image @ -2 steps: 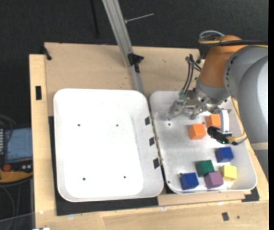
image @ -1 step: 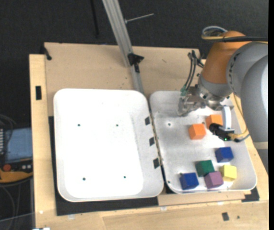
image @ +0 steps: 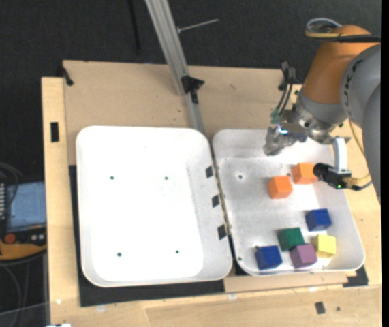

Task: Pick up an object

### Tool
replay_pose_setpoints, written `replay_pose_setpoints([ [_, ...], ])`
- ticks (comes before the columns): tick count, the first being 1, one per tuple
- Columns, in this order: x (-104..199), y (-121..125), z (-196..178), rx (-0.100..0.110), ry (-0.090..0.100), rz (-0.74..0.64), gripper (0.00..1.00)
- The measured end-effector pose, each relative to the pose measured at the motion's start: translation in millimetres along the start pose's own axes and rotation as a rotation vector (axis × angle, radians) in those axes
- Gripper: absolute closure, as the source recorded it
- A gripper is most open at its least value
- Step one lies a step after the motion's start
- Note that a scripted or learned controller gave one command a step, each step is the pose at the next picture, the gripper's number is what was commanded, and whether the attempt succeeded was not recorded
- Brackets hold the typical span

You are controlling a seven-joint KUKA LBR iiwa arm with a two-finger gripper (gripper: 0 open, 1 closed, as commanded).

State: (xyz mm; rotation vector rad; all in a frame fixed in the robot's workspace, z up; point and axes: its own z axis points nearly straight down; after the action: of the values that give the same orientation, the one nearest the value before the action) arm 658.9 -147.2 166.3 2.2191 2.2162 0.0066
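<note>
Over the far end of the right-hand shallow white bin (image: 249, 203), the two-finger metal gripper (image: 274, 144) hangs from the grey arm with the orange band (image: 330, 67); whether it is wide or narrow I cannot tell. Near it lie two orange cubes (image: 281, 187) (image: 304, 173), close together. Toward the near edge sit a blue cube (image: 318, 219), a green cube (image: 291, 238), a yellow cube (image: 325, 244), a purple cube (image: 304, 255) and another blue cube (image: 268, 257). Beside it sits the left-hand white bin (image: 146, 203).

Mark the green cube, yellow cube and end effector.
small green cube (image: 291, 238), camera view, top face.
small yellow cube (image: 326, 244), camera view, top face.
end effector (image: 274, 144), camera view, at the fingertips.
</note>
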Motion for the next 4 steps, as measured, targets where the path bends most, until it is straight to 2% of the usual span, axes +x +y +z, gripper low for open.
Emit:
replay_pose_setpoints([
  [2, -7.3, 8.3, -104.8, -0.001, 0.000, -0.005, 1.00],
  [3, 39.3, 4.1, -91.4, 0.007, -0.001, -0.006, 1.00],
  [4, 96.2, 3.0, -98.0, 0.006, 0.001, -0.008, 1.00],
])
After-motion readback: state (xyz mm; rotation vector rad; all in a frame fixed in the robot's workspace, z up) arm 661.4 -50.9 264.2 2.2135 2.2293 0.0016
